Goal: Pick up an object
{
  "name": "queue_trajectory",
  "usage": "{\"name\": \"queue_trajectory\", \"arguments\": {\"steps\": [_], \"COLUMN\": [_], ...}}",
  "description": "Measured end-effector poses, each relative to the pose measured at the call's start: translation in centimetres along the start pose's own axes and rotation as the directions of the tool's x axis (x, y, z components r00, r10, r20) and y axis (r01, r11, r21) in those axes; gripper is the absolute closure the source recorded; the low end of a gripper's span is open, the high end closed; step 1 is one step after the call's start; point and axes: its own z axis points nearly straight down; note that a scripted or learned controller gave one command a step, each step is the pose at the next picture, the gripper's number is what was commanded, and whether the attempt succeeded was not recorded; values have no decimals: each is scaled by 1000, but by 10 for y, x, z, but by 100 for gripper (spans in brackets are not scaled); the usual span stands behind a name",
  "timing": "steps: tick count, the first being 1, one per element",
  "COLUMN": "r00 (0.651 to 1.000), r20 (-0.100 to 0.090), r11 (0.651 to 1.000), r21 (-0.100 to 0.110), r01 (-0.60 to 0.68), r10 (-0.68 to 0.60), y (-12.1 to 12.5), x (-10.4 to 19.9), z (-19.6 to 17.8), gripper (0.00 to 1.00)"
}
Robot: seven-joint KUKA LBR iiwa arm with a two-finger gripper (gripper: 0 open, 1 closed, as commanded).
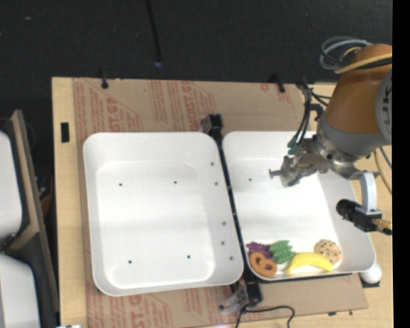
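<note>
**Bench and its load**

A pale wooden bench (67,203) carries a sheet of printed cardboard (157,104). On the cardboard sit two shallow white bins, touching side by side: left bin (96,183), right bin (359,262).

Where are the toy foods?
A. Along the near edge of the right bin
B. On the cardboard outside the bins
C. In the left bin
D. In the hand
A: the banana, cookie, green piece and grapes sit in a row along the near edge of the right bin, while the hand hangs above the bin's far part, away from them.
</note>
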Motion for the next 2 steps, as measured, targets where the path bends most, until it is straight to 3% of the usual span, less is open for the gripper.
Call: {"name": "queue_trajectory", "arguments": {"steps": [2], "r00": [1000], "r20": [0], "r11": [1000], "r21": [1], "r01": [0], "r10": [0], "y": [10], "x": [100], "z": [16], "gripper": [100]}}
